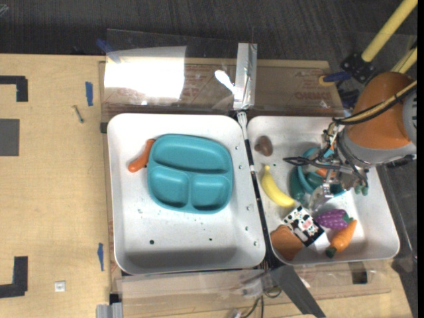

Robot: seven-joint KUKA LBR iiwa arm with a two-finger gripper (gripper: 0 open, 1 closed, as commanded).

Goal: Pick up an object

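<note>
The black-and-white block (305,226) lies just below the gripper (326,189), whose grip I cannot tell, lowered into the right bin (384,244); next it must close on one object

A grey robot arm with an orange band (381,108) reaches from the right into the right-hand white bin (381,240), its gripper (326,177) low over a teal bowl (303,177). Left of the gripper lies a banana (273,187); farther up and left sits a small brown lump (264,145). Just below the gripper are purple grapes (333,217), a carrot (344,236), a black-and-white cow-patterned block (304,226) and a brown rounded object (286,242). Well to the gripper's left, the left bin (132,244) holds a teal divided plate (190,171) with an orange sausage-shaped piece (140,158) touching its left edge.
</note>
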